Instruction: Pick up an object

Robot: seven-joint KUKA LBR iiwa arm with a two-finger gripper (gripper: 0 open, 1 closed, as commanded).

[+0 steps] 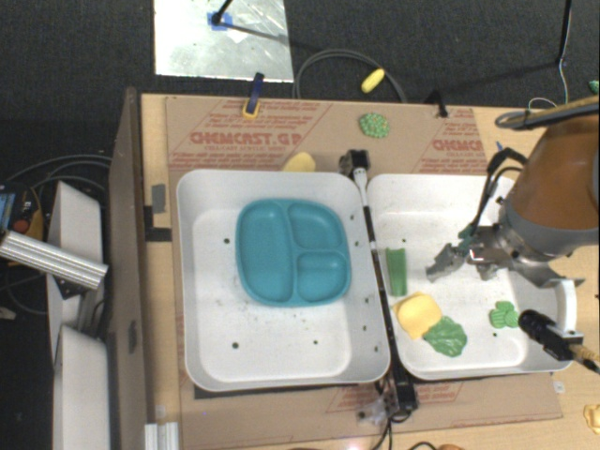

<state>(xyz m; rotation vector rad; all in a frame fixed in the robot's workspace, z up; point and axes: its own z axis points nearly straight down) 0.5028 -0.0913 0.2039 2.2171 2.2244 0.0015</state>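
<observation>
My gripper (448,262) hangs over the middle of the right bin (422,200), pointing left, with nothing seen in it. A green rectangular block (397,270) lies just left of it by the bin's left wall. In front of the gripper sit a yellow lump (417,313) and a green leafy piece (446,337), touching each other. A small green piece (503,315) lies further right. The left bin (211,345) holds a blue divided plate (292,251).
On the cardboard behind the bins lie a small green knobbly object (374,125) and a yellow object (300,163) at the left bin's back rim. A black divider (372,251) runs between the bins.
</observation>
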